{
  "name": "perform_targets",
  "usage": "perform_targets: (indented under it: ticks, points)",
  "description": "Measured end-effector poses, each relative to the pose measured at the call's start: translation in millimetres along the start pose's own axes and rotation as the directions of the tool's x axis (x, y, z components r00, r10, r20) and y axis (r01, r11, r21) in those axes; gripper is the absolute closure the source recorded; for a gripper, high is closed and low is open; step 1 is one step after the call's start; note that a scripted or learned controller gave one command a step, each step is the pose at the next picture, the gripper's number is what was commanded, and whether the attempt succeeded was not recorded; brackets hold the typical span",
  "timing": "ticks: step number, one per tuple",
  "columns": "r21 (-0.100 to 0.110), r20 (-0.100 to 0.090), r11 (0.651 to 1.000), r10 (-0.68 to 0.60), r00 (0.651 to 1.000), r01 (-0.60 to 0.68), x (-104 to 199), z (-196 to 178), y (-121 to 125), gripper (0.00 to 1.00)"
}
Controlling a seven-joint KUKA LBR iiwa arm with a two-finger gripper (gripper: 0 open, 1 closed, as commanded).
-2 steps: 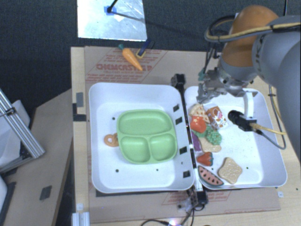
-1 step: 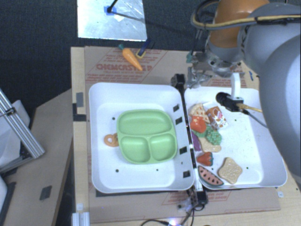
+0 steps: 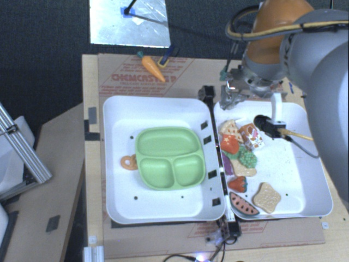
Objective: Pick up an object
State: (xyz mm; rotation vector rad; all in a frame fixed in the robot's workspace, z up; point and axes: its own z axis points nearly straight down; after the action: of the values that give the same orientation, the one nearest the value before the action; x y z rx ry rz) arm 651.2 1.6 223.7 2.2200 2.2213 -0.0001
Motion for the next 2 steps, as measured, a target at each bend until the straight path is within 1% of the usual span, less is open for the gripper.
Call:
perform_targets:
  ticks: [1,2]
  points:
    - [-0.003,0.000,1.000,-0.004,1.000,0.004,9.0,0.4,11.5,1.00]
    - [-0.002,0.000,1.000,-0.004,1.000,0.004,7.6,-6.4,9.1,1.00]
